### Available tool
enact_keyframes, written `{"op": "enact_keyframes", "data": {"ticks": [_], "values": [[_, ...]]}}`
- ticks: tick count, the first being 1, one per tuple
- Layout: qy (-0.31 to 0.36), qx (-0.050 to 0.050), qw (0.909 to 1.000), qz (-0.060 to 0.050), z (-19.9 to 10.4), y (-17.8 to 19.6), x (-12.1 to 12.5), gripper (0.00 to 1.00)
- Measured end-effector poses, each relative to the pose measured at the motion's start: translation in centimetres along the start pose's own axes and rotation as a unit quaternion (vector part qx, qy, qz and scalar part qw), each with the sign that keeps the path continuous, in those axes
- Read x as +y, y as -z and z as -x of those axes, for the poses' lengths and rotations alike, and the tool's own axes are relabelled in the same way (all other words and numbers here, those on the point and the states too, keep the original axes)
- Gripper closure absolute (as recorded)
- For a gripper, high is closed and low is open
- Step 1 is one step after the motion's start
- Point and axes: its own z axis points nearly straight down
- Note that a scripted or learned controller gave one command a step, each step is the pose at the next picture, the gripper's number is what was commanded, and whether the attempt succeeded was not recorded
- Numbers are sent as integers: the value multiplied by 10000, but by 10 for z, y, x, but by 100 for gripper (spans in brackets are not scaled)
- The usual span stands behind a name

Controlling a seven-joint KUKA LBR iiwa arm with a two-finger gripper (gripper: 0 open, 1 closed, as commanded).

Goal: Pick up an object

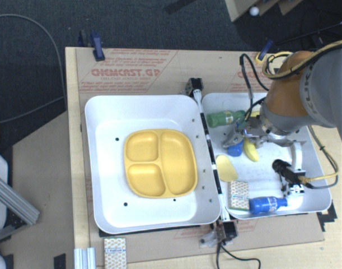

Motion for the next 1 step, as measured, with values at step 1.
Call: {"op": "enact_keyframes", "data": {"ticks": [1], "values": [[-7, -8, 10000, 3, 1, 10, 0, 100]]}}
